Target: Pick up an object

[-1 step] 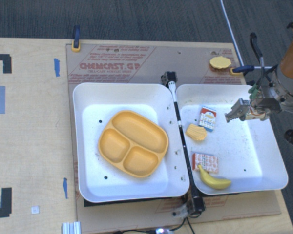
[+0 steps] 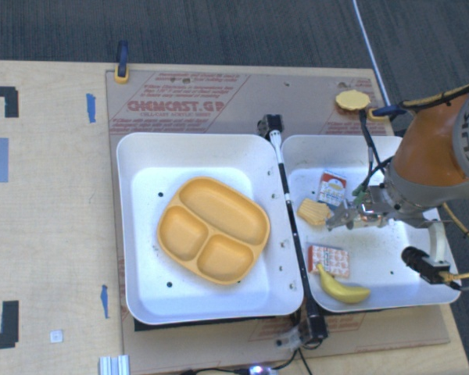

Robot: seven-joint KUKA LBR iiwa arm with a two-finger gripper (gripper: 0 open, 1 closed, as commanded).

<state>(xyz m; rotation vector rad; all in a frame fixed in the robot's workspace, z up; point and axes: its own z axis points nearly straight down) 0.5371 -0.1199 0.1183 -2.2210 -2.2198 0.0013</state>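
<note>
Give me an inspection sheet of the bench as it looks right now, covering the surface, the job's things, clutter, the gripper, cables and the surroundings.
Surface: brown board under two white bins, left bin and right bin, side by side.
Job's things: in the right bin, a banana at the near edge, a red-patterned packet just above it, a yellow biscuit-like piece, and a small white carton.
Clutter: yellow three-compartment tray in the left bin; yellow disc on the board.
Gripper: gripper low over the right bin, beside the biscuit-like piece; nothing seen between its fingers.
Cables: black cable running to the wrist.
Surroundings: pale wooden table with blue tape marks; dark carpet beyond.
</note>
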